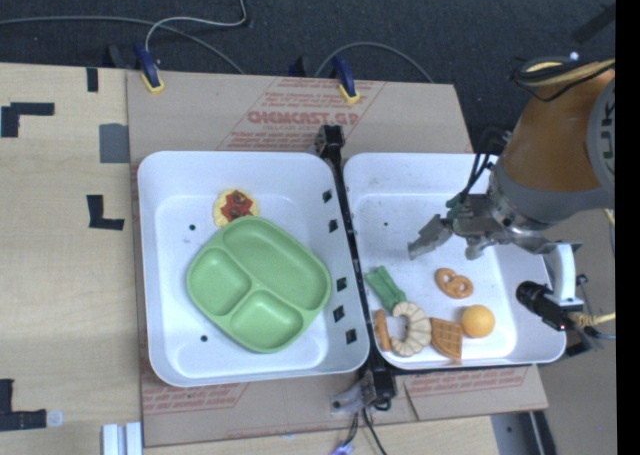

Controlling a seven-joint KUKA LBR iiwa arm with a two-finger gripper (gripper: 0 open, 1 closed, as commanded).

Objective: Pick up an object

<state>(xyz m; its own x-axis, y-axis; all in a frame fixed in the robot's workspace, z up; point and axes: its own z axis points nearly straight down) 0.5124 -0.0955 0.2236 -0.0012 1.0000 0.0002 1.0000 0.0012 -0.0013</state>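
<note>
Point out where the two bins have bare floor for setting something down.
Right bin: far-left floor, between divider and tool, is bare; near edge crowds with pretzel, orange, pastries. Left bin: green tray fills most; far-right corner is free.

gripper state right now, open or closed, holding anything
Gripper: open, fingers spread above the right white bin, nothing between them.

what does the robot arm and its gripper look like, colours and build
The arm comes in from the right as a bulky rounded body, orange on top and grey lower down towards the wrist. The gripper is dark grey metal with two slim fingers. A black cable runs beside the wrist, and a small white and black fitting sits below it.
</note>
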